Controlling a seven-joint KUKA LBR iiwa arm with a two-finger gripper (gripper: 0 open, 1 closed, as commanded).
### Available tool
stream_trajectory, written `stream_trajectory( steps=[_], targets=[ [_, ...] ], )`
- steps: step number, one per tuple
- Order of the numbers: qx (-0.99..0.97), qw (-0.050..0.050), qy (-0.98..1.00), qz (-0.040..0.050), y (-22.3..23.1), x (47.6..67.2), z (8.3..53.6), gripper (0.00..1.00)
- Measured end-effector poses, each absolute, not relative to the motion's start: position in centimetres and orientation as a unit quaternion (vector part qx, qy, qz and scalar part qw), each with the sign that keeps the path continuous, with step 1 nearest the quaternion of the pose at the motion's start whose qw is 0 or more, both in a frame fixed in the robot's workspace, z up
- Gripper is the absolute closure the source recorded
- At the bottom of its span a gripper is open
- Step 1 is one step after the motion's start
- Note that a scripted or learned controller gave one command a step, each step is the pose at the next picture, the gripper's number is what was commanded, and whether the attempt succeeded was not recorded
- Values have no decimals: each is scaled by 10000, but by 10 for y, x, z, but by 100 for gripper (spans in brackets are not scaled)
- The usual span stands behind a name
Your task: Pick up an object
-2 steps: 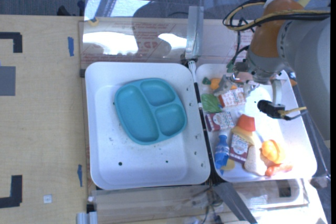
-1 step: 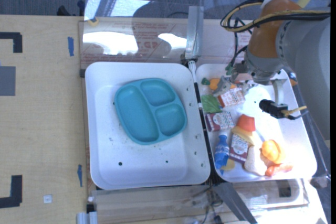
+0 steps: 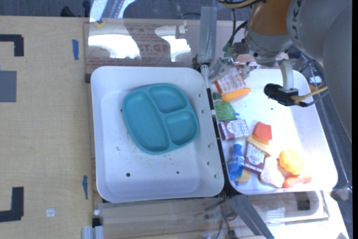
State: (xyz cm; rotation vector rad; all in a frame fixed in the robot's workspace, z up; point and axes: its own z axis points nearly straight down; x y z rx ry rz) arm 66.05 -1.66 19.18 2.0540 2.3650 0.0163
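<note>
Blue bottle [image 3: 236, 160] btm of right bin, gripper [image 3: 241, 66] far above.

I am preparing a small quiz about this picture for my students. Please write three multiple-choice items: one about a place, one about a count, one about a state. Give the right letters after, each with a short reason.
1. Where is the teal plate?
A. in the left bin
B. in the right bin
C. on the bench outside the bins

2. How many compartments does the plate have?
A. two
B. three
C. five

3. How does the carrot lie?
A. flat on the floor of the right bin, near its far left corner
B. standing upright on the plate
C. hanging over the near rim of the left bin

Key:
1 A: the plate rests on the floor of the left bin.
2 B: ridges divide it into one long section and two smaller ones.
3 A: the carrot lies on its side beside a small packet, below the arm.
</note>
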Motion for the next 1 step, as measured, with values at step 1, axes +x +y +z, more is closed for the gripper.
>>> stream_trajectory(
  steps=[1],
  targets=[
    [6765,-17,7364,8,59,595,185,100]
  ],
)
